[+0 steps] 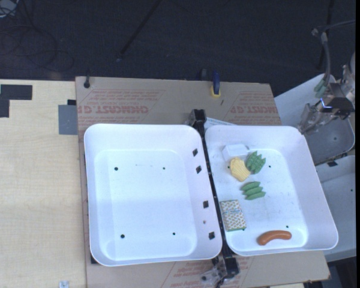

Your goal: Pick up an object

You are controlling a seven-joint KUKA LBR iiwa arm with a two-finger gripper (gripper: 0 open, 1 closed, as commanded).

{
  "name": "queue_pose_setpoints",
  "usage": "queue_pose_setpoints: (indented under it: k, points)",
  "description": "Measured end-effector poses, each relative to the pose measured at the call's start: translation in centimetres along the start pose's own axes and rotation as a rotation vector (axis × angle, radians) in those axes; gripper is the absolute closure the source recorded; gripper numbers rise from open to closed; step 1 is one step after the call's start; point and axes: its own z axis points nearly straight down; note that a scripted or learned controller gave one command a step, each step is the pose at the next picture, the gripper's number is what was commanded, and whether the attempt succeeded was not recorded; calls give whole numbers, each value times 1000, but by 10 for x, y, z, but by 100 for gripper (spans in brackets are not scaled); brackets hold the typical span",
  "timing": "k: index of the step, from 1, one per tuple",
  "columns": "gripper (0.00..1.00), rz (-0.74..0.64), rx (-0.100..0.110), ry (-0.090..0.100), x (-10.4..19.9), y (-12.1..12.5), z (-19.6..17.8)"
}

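Pincer (321,108), its finger state impossible to tell, hangs outside the right white plastic bin (315,179), beyond its far right corner. Well apart inside lie a checkered packet (233,215), yellow lump (239,169) and orange sausage (274,237).

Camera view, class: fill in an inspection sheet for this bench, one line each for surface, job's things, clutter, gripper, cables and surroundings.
Surface: cardboard sheet on a pale wooden bench, bearing the left bin and right bin.
Job's things: all in the right bin: white block, yellow piece, two green pieces, patterned packet, orange sausage.
Clutter: nothing seen.
Gripper: at the far right edge, outside the bins, holding nothing visible.
Cables: dark cables on the floor behind.
Surroundings: blue-and-yellow clamp at the cardboard's rear edge.
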Motion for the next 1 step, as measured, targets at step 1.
queue_pose_setpoints:
  k: [1]
  points:
    - [100,19,14,1,-71,-87,46]
